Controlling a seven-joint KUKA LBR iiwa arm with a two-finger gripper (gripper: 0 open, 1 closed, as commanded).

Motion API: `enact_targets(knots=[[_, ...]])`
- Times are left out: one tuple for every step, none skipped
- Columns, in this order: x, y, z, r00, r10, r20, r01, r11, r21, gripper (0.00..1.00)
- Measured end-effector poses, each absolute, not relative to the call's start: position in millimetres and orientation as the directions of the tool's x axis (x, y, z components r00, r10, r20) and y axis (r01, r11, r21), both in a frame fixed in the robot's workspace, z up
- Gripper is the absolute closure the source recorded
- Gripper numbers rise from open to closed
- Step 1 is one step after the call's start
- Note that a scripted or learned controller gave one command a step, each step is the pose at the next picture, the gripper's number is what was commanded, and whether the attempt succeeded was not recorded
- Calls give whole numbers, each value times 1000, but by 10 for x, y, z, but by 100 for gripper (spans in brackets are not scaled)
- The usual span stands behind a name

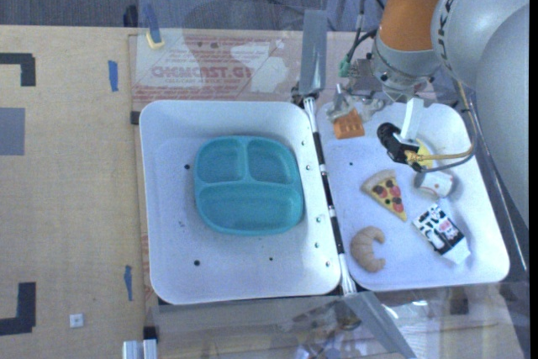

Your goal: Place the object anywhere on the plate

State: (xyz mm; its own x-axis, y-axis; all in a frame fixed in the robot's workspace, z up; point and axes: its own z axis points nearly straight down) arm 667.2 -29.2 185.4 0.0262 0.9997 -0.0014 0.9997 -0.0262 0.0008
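Observation:
A teal divided plate [249,184] lies in the middle of the left bin [160,265]. My gripper [346,108] hangs over the far left corner of the right bin [483,252], close to the wall between the bins. A small orange block [348,127] sits right at its tip, touching or nearly touching it. The wrist hides whether the block is gripped.
In the right bin lie a pizza slice [386,192], a croissant [368,248], a black-and-white carton [440,231] and a pale rounded thing [440,182]. The arm covers the bin's far right side. A divider wall [324,189] separates the bins.

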Motion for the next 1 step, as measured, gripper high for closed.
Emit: enact_targets(knots=[[6527, 574, 1852, -40, 999, 1, 999, 40, -2, 100]])
